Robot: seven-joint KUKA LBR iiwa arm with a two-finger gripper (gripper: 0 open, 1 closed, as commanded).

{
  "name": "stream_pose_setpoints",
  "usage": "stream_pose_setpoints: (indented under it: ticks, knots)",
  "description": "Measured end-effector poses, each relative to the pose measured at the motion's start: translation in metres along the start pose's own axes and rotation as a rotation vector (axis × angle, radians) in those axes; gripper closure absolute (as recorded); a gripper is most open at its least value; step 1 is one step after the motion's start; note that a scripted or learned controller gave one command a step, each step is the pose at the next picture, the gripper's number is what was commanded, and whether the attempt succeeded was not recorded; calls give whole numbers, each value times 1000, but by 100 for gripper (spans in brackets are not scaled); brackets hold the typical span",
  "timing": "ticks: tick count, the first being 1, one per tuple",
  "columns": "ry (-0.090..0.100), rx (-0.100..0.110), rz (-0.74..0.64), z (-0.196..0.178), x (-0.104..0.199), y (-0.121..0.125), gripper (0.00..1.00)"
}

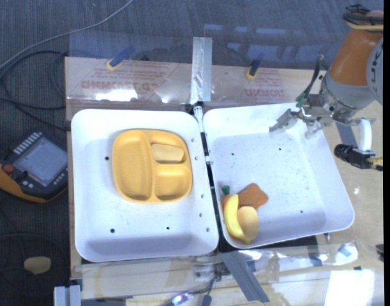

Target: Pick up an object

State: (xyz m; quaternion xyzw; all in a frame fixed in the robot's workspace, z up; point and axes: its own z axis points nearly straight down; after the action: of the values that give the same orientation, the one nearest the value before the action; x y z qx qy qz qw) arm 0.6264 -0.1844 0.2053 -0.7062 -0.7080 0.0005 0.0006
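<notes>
My gripper hangs spread and holding nothing over the right bin's far edge; the banana lies at its near-left corner; next, I must reach there and descend.

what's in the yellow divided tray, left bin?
One pale yellow block lies in the upper right compartment of the yellow tray. The other two compartments look bare. Whatever is under the tray or the block is covered.

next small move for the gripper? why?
Probably swing toward the near-left corner of the right bin, then descend. The gripper hangs over that bin's far edge with nothing between its fingers, while the banana and orange piece lie clustered in that corner.
</notes>
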Motion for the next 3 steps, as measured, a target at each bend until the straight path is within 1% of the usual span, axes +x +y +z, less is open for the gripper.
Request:
stream_pose_setpoints:
  ticks: [1, 2, 3]
  knots:
    - [1, 2, 218, 43, 61, 2, 0]
    - [0, 3, 283, -1, 76, -43, 0]
    - [1, -7, 191, 94, 87, -59, 0]
